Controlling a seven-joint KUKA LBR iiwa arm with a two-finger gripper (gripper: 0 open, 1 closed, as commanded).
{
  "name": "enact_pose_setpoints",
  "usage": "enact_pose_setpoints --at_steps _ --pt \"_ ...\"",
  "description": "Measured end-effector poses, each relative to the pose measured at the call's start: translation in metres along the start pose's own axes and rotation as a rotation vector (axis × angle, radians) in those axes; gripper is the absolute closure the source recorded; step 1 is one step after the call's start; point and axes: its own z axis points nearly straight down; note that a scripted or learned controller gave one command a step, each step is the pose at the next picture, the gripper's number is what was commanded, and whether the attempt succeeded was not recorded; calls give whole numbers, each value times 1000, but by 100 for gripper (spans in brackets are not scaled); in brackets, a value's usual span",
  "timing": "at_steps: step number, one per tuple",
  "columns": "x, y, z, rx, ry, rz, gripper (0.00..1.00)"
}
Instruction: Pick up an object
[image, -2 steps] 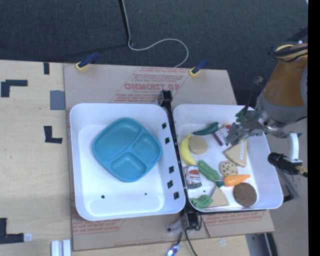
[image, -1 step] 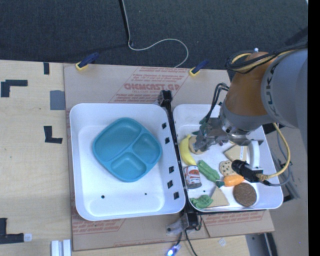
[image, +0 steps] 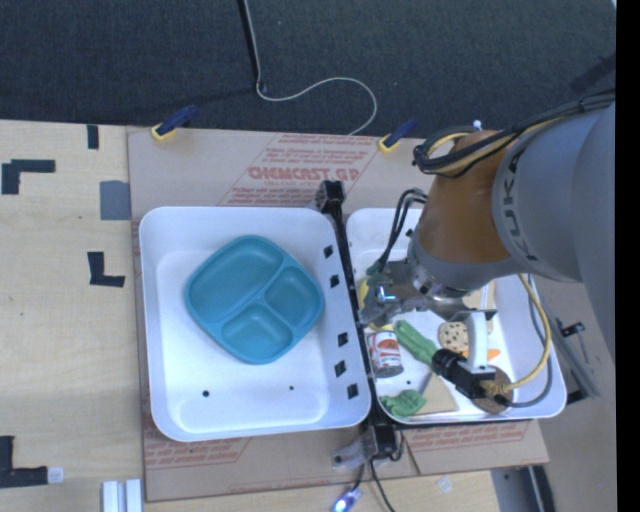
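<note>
Two white bins are set side by side on a sheet of cardboard (image: 290, 170) printed with red lettering. The left bin (image: 170, 385) is occupied by a blue plate (image: 255, 298) with three compartments, which lies flat and slightly turned, well apart from the dividing rims.

The right bin (image: 374, 230) is reached into by the arm (image: 470, 215) from the right, and much of that bin is covered by its orange band and grey body. The gripper (image: 383, 297) is seen low over the left part of the right bin, close to the wall shared with the left bin. How far it is open cannot be told (its tip is hidden under the wrist and its cables), and nothing can be made out as held in it.

Several small things are found in the right bin, just below the gripper. A small can (image: 386, 353) with a red and white label is placed beside the left wall. A green strip (image: 415, 339) is laid at a slant just right of the can, and a green lump (image: 405, 403) is seen near the front rim. A round speckled disc (image: 453, 335) is lying further right, next to a white and orange piece (image: 480, 340).
</note>
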Motion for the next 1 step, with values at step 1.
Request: enact_pose_setpoints --at_steps 1 --pt "-40 -32 -24 -2 -2 9 100"
